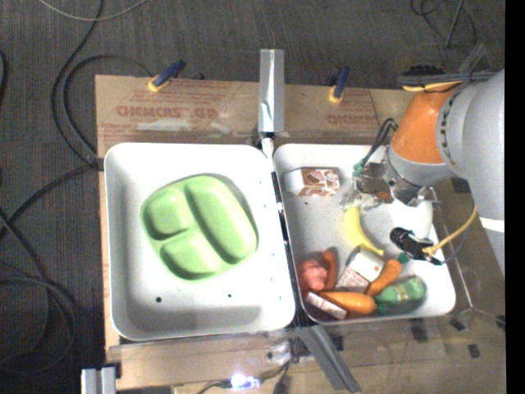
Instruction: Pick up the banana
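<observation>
A: Banana (358,229) loc? Claw state?
B: Camera view: right bin (287,220), mid, just under gripper (371,189). Claw state can't tell.
A: Step?
B: Approach, prob. Nxt: descend, straddle banana, avoid box (353,276) and carrots (351,301) nearby.

Brown bench (205,113) bears two white bins (123,245) (443,298) side by side (touching)

A green divided plate (199,224) lies in the left bin (123,302). At the right bin's (291,220) 11 o'clock sits a brown packet (318,180); toward 6 o'clock cluster carrots (351,301), a pink item (311,273) and a green vegetable (402,293).
</observation>
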`<act>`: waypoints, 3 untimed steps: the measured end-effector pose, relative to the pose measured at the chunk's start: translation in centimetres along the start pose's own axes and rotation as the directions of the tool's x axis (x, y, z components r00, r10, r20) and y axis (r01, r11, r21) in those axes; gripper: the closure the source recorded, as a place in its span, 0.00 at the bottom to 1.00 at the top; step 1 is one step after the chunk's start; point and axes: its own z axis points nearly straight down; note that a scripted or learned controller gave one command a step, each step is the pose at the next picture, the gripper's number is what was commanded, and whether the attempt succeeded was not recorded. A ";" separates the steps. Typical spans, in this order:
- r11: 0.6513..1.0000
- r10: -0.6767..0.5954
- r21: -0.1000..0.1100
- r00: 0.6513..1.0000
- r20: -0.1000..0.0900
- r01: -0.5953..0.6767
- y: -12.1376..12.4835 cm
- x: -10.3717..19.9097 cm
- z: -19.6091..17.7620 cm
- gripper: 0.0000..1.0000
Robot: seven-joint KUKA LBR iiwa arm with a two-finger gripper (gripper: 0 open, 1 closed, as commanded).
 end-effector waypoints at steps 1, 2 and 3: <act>1.000 -0.024 0.012 1.000 0.001 0.024 5.0 3.1 -8.4 1.00; 0.986 0.169 0.003 0.986 0.000 -0.169 -5.9 2.3 0.8 1.00; 0.998 -0.063 0.012 0.998 0.001 0.063 0.8 5.8 -22.6 1.00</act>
